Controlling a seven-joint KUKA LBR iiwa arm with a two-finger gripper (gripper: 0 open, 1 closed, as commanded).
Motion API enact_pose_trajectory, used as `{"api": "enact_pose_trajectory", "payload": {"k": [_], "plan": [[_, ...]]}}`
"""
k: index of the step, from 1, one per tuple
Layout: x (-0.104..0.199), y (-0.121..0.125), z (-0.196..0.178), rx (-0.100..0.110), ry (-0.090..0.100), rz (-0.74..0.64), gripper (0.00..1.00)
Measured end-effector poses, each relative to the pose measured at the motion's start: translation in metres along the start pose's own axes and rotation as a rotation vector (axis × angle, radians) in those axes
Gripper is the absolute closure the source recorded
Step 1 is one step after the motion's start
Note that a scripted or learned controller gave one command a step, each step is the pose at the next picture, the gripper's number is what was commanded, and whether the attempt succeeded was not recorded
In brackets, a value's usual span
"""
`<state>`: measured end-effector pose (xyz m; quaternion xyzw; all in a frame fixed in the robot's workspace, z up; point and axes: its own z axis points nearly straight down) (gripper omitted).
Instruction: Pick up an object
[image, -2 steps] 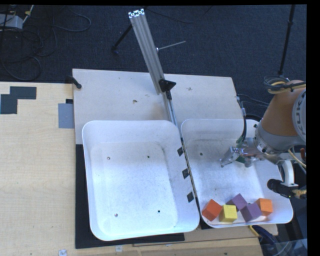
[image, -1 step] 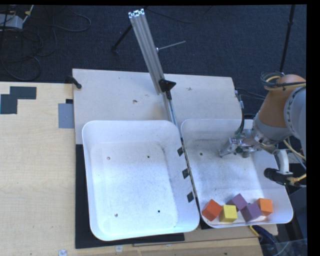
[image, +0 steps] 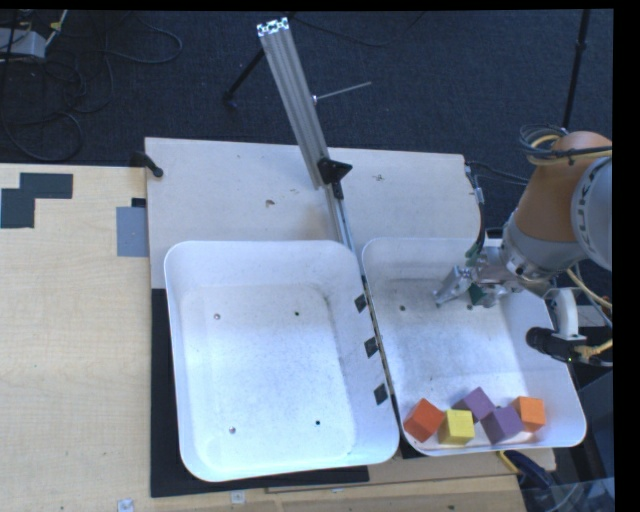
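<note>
While blocks (image: 478, 418) cluster (no long axis), end effector (image: 462, 288) apart.

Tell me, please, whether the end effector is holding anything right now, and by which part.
Nothing is held: the end effector hangs over the right bin, apart from the blocks at its near edge.

arm (image: 590, 215): grey casing, broad orange band above wrist | cables: yellow and black, looped at top and side | gripper (image: 462, 285): small, metallic grey
</note>
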<state>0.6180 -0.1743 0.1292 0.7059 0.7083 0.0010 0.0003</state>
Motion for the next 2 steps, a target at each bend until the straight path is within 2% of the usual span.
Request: {"api": "enact_pose_trajectory", "payload": {"k": [1,2], "plan": [[-0.028,0.041,0.012,-0.012,-0.006,0.003,0.0],[-0.032,0.027,0.017,-0.017,-0.009,-0.001,0.0]]}}
